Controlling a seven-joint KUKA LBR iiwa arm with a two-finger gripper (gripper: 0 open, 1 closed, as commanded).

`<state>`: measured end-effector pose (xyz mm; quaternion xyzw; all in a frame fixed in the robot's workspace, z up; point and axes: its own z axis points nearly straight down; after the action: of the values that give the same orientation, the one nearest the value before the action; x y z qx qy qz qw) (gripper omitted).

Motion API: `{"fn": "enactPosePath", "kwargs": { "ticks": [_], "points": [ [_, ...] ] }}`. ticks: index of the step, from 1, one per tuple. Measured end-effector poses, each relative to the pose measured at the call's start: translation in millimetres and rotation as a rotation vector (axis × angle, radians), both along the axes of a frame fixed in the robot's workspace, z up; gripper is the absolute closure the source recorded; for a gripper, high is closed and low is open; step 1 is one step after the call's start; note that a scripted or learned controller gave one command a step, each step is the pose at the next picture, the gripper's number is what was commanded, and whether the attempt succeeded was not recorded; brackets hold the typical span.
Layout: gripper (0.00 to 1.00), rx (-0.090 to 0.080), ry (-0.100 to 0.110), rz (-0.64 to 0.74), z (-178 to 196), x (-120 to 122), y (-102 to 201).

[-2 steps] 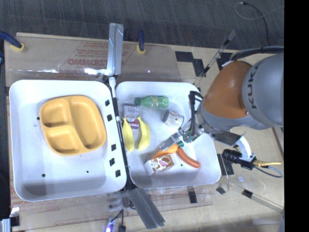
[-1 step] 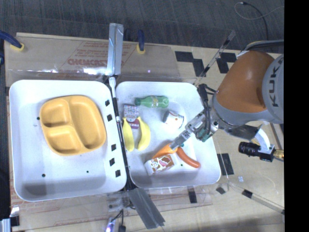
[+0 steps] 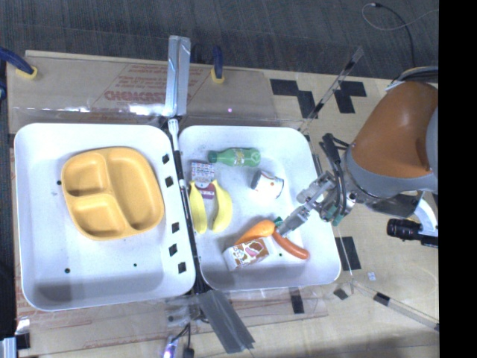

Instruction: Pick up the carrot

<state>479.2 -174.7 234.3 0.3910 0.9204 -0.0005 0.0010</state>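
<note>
- The arm (image 3: 387, 151) enters from the right; its orange band and grey wrist fill much of that side, and the upper links run out past the edge of the picture.
- The gripper (image 3: 287, 224) hangs low over the right bin (image 3: 317, 162), near its right wall, with the fingers pointing down and to the left.
- The fingertips are small and dark against the white floor; whether they are apart or together cannot be told, nor whether they touch anything.
- The carrot (image 3: 274, 237) lies in the lower right of that bin, its orange body slanting down to the right, its thick end just beside the gripper tip.
- A small carton (image 3: 247, 253) with a brown and white label lies against the carrot's left lower side; its print is too blurred to read.
- Two bananas (image 3: 209, 207) lie side by side near the left wall, a small packet (image 3: 202, 173) at their top end.
- A green bottle (image 3: 235, 156) lies on its side at the top of the bin.
- A grey and white object (image 3: 266, 184) below the bottle is hard to make out.
- The left bin (image 3: 45, 274) holds a yellow divided plate (image 3: 112, 192).
</note>
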Motion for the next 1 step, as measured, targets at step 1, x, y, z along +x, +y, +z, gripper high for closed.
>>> {"fn": "enactPosePath", "kwargs": {
  "ticks": [1],
  "points": [
    [0.0, 0.003, 0.006, 0.206, -19.8, 2.4, 45.9]
  ]
}}
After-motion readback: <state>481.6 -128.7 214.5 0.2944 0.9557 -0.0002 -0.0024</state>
